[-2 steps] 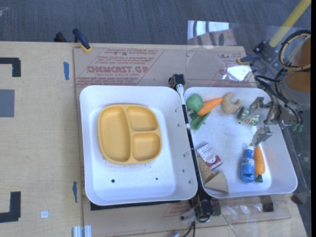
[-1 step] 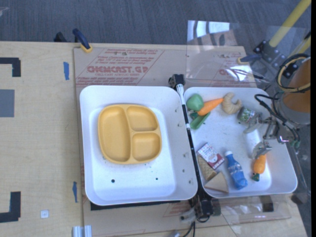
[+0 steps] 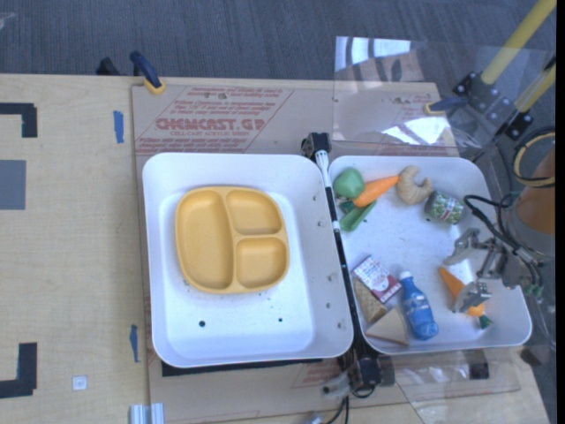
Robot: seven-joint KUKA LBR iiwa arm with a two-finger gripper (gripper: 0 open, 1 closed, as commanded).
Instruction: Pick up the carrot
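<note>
A pale wooden tabletop [image 3: 71,263] stands on dark grey carpet, and a brown cardboard sheet [image 3: 221,117] lies under the two white bins. On this sheet red print reads "CHEMCAST GP"; the smaller lines around it are too fine to read.

The left bin [image 3: 168,325] holds a yellow divided plate [image 3: 232,238], lying flat near the middle, probably so that it stays easy to reach.

The right bin [image 3: 503,329] holds the loose items in no order. The carrot [image 3: 375,189] lies on its side in the far left corner, touching a green pepper-like toy [image 3: 349,184] and just beside a beige knobby piece [image 3: 411,185]. A small green can [image 3: 444,208] lies near it; its label is not readable. Nearer to the front are a small red and white packet [image 3: 376,278], a blue bottle [image 3: 417,306] and a sandwich wedge [image 3: 386,325]; the print on the packet cannot be read.

The pincer [image 3: 477,283] is low at the right side of this bin, well apart from the carrot, over an orange wedge [image 3: 453,281]. If its fingers are apart or together, I cannot tell. In my judgement it must first travel to the far corner.
</note>
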